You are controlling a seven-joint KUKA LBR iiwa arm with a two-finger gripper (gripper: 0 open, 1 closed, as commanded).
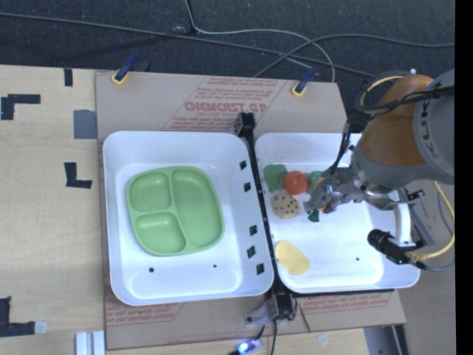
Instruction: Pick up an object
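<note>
The right bin [355,268] holds a cluster of small objects near its left wall: a green piece [275,174], a red ball-like object [296,183], a tan speckled cookie-like disc [285,205] and a yellow lump [293,258] nearer the front. My gripper [322,200] hangs low over the bin just right of the red object and the disc. A small green item [317,177] and a dark teal bit [313,215] show right against it. The gripper body hides whatever lies under it.
The left bin [118,272] carries a light green divided plate [175,210]. A black divider [255,198] runs between the bins. The arm [399,143] covers the right bin's far right part. Cables trail across the dark floor behind the bench.
</note>
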